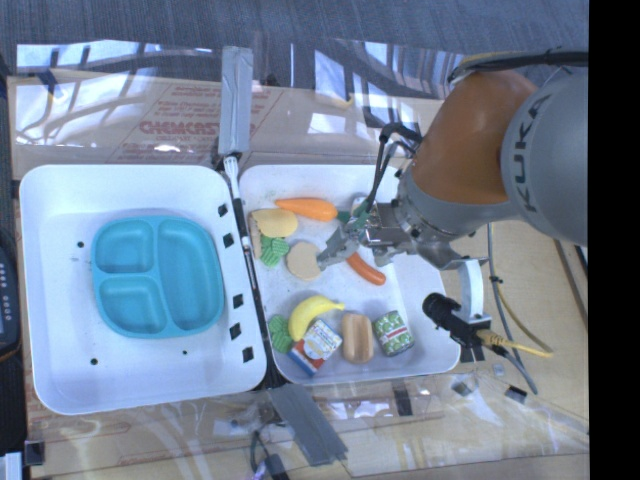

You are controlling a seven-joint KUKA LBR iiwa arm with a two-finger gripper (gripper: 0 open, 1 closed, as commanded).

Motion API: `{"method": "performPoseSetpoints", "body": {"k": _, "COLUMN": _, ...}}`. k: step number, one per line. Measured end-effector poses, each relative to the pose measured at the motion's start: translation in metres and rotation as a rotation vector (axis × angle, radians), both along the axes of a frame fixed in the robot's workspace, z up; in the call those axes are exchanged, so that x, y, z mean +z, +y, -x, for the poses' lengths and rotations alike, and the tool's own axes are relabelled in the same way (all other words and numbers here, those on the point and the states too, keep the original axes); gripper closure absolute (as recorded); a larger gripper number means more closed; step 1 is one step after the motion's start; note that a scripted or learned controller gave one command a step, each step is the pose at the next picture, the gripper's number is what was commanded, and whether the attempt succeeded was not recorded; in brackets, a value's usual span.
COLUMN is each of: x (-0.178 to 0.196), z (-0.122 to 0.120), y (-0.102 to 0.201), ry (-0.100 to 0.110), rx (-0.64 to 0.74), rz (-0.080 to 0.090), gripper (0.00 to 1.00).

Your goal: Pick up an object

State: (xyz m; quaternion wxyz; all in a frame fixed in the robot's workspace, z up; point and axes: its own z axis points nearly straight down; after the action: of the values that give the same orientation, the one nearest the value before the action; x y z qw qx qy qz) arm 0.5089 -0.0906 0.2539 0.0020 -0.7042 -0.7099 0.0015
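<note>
The right bin [425, 363] holds several toy foods. An orange carrot [308, 209] lies at the back, with a yellow lump [274, 223] and a green ridged piece [272, 250] to its left. A tan round disc [302, 260] sits mid-bin and an orange sausage [367, 269] lies to its right. Along the front are a banana [312, 314], a small carton [320, 341], a brown bread roll [356, 336] and a green can [393, 334]. My gripper [338, 248] hangs over the bin's middle, between the disc and the sausage, with nothing visibly held.
The left bin [50, 368] holds a blue three-compartment tray [158, 273]. A black clipped divider [240, 268] separates the bins. The arm's grey and orange body [480, 158] covers the right bin's far right corner. Cables [500, 338] trail at the right.
</note>
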Motion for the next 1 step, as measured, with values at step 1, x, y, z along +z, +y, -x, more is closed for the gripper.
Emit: {"method": "performPoseSetpoints", "body": {"k": 1, "x": 0.0096, "z": -0.0005, "y": 0.0004, "ry": 0.003, "rx": 0.005, "rz": 0.000, "gripper": 1.00}}
